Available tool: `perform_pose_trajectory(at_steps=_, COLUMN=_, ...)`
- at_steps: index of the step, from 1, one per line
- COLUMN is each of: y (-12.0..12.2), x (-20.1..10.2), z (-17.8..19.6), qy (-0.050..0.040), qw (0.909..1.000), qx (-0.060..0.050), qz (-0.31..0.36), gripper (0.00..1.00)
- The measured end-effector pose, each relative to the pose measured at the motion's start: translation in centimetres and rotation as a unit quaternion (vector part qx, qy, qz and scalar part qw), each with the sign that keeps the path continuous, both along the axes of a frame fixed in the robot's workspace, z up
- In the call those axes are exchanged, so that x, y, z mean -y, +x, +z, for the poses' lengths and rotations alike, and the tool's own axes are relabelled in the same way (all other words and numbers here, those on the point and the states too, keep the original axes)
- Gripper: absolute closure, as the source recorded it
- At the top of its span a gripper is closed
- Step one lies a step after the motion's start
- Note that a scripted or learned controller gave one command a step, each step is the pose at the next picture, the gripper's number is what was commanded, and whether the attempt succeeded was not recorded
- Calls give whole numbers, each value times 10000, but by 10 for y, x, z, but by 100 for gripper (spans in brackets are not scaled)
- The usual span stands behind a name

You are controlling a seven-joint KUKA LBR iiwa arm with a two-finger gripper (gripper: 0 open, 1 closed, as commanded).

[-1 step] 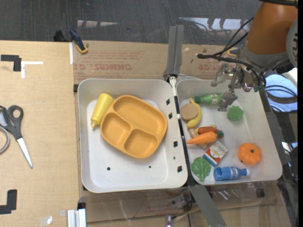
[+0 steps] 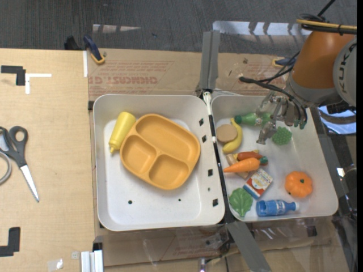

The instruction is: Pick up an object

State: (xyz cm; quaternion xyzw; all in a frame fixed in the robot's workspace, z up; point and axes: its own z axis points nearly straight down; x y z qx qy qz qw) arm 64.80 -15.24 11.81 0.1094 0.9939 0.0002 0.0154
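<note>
- The gripper (image 2: 271, 123) hangs in the upper part of the right bin (image 2: 326, 169), upper right of the frame; its metal fingers point down with a small gap between them, and nothing sits in that gap.
- Candidates lie close by: a green bumpy ball (image 2: 282, 135) just right of the fingers, a green bottle-like toy (image 2: 247, 118) just left; I cannot tell whether either touches them.
- The ball looks the easier pick to me; it stands clear of its neighbours, so the fingers should centre over it and straddle it before closing.
- Lower in the frame the banana (image 2: 233, 140), carrot (image 2: 242, 165), orange pumpkin (image 2: 299, 184) and blue bottle (image 2: 275, 208) crowd together; a descent there risks pinching two things.
- The left bin (image 2: 108, 203) holds a yellow tray (image 2: 156, 151) and a mustard bottle (image 2: 120, 130), well apart from the arm.
</note>
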Motion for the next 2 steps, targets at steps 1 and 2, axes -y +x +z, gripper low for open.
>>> perform_pose_trajectory(at_steps=1, y=1, x=39, z=-23, qy=2, qw=9999, qx=-110, qz=59, gripper=0)
perform_pose_trajectory(at_steps=2, y=4, x=38, z=-11, qy=-14, qw=9999, qx=-72, qz=79, gripper=100)
